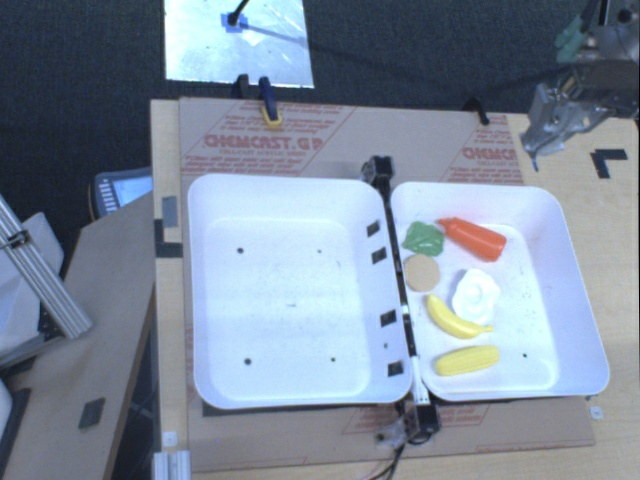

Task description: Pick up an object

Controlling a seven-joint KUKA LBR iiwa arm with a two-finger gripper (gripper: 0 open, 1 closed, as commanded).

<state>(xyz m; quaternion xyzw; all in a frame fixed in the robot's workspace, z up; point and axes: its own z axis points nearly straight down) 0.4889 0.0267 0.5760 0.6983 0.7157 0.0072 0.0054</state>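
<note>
Corn point(466, 360) lies nearest the lower edge of the frame, a yellow cob on its side at the front of the right bin point(570, 268). Just behind it a banana point(455, 317) curves from upper left to lower right, smooth and glossy like moulded plastic. Its upper right side touches a fried egg point(475, 293), a flat white shape with wavy edges. Left of the egg, near the divider between the bins, sits a round tan disc point(421, 273) like a biscuit. Farther back is a lumpy green leafy piece point(423, 237), and beside it on the right an orange carrot point(475, 238) lies with its thicker end toward the left. All six toy foods are grouped in the left half of that bin, none of them lifted.

To the left, the left bin point(200, 298) is the same shallow white tray with rounded corners and a few small dark dots on its floor. Both bins rest on a brown board point(300, 138) printed with red lettering.

At the upper right of the frame, well apart from the food and beyond the far rim of the right bin, hangs the gripper point(535, 150), grey metal at the end of the arm. Whether it is wide or narrow cannot be made out, and nothing is seen held in it.
</note>
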